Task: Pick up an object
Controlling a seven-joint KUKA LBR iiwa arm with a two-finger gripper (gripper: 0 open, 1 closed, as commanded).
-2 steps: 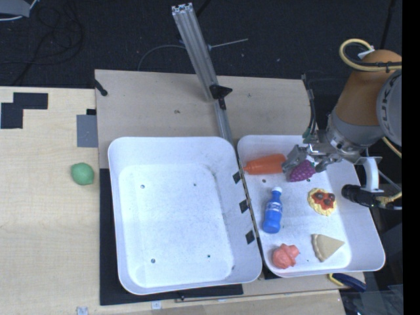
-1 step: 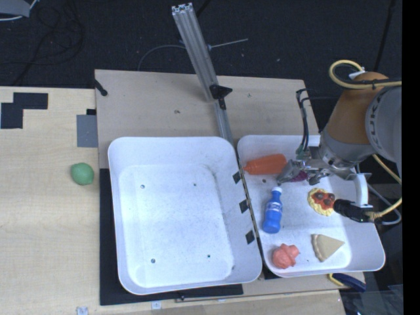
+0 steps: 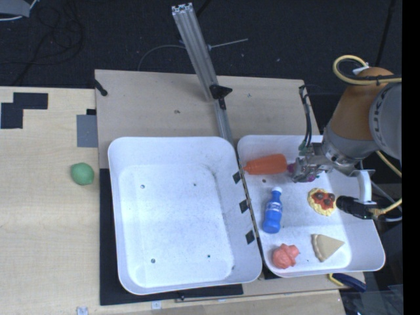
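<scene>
Objects for picking sit in the right bin [image 3: 367, 258], at the lower right of the frame. We see an orange carrot-shaped piece [image 3: 266, 165] near its upper left corner, a blue bottle [image 3: 272, 210] just below that, a pink lumpy toy [image 3: 285, 256] toward the bottom edge, a tan wedge [image 3: 325, 246] to the right of it, and a small round yellow and red piece [image 3: 321, 201] near the middle right. The gripper [image 3: 306, 171] sits low over the upper part of this bin, just right of the carrot-shaped piece; how its claw stands we cannot tell. The left bin [image 3: 131, 156] fills the frame's centre. A green ball [image 3: 83, 174] lies on the bench [image 3: 39, 228] at mid left, well apart from both bins.
</scene>
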